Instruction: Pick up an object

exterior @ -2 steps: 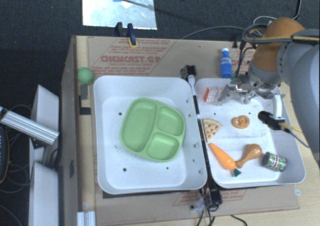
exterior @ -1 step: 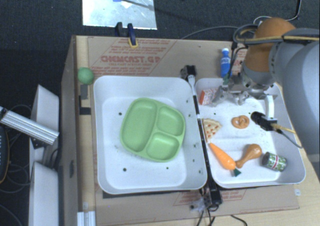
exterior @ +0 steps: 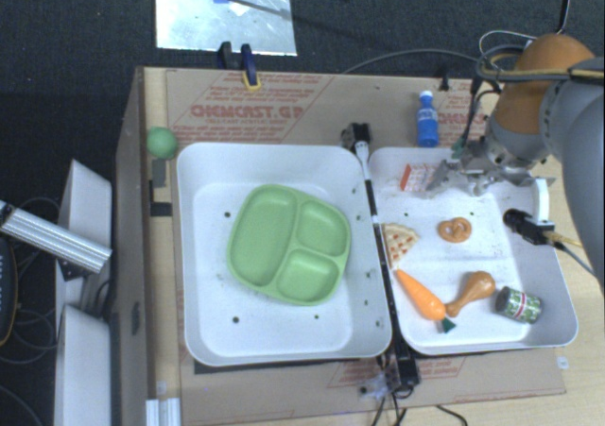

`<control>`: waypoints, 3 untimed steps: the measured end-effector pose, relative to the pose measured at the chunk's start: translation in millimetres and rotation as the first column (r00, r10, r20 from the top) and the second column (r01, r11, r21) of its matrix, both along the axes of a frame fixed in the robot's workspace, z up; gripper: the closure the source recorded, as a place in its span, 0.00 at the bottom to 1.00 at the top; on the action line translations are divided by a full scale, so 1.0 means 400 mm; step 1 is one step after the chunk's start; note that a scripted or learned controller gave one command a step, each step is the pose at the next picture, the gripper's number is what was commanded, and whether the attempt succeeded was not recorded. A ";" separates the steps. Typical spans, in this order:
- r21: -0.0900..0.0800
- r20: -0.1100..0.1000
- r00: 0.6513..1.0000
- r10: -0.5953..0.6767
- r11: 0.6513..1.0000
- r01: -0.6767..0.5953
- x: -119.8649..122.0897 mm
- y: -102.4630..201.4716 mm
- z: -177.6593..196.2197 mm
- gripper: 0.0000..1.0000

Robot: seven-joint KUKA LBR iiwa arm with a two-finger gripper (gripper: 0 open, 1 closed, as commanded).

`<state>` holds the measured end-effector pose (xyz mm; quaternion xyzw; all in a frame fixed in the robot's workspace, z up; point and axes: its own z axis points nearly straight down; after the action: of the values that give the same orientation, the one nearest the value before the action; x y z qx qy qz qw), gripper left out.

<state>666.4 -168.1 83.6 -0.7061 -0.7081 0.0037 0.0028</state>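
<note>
The right bin (exterior: 558, 306) holds a pizza slice (exterior: 399, 243), a brown pretzel (exterior: 455, 230), an orange carrot (exterior: 422, 295), a tan chicken drumstick (exterior: 471, 291) and a small green can (exterior: 518, 303). A red and white packet (exterior: 412, 177) lies at the bin's back left. My gripper (exterior: 461, 175) hangs low over the back of the right bin, just right of the packet and above the pretzel. Nothing shows held in it.
The left bin (exterior: 203, 320) holds a green divided plate (exterior: 288, 244). A blue bottle (exterior: 427, 120) stands on the bench behind the right bin. A green ball (exterior: 161, 142) sits at the bench's left edge. The arm (exterior: 553, 103) enters from the right.
</note>
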 end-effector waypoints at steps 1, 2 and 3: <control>0.000 -0.003 1.000 0.001 1.000 -0.001 -0.001 0.074 0.000 0.00; -0.009 -0.009 1.000 -0.001 1.000 0.001 -0.005 0.126 0.001 0.00; -0.010 -0.009 1.000 -0.002 1.000 0.002 -0.006 0.132 0.000 0.00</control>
<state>664.1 -115.4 83.7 -0.7066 -0.7075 0.0105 0.0024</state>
